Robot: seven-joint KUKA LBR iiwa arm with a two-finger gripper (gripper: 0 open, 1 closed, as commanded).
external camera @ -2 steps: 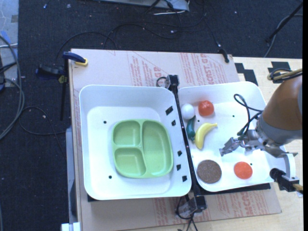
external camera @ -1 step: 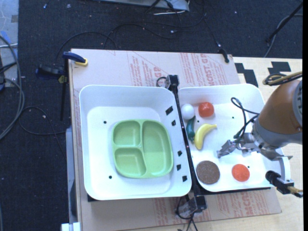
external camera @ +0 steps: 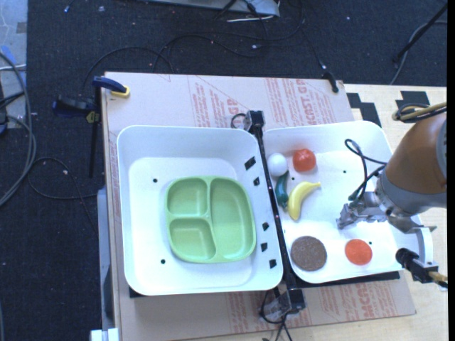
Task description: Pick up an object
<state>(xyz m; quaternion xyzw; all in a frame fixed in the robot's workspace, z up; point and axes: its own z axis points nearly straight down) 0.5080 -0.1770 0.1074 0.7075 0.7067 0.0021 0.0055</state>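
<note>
a grey arm with an orange band reaches in from the right over the right bin [external camera: 370, 137], its claw [external camera: 353, 214] low above the bin floor; whether the claw is open or closed cannot be told at this angle, and nothing shows between its parts. just near of the claw lies an orange-red disc [external camera: 358, 251], with a brown round disc [external camera: 308, 253] to its left. a yellow banana [external camera: 301, 197] sits in the bin's middle, beside a teal object [external camera: 282, 190] by the dividing wall; a white ball [external camera: 276, 164] and a red tomato [external camera: 304, 160] lie farther back. the left bin [external camera: 135, 190] holds a green divided plate [external camera: 210, 219]. both bins rest on the counter [external camera: 199, 98].
</note>
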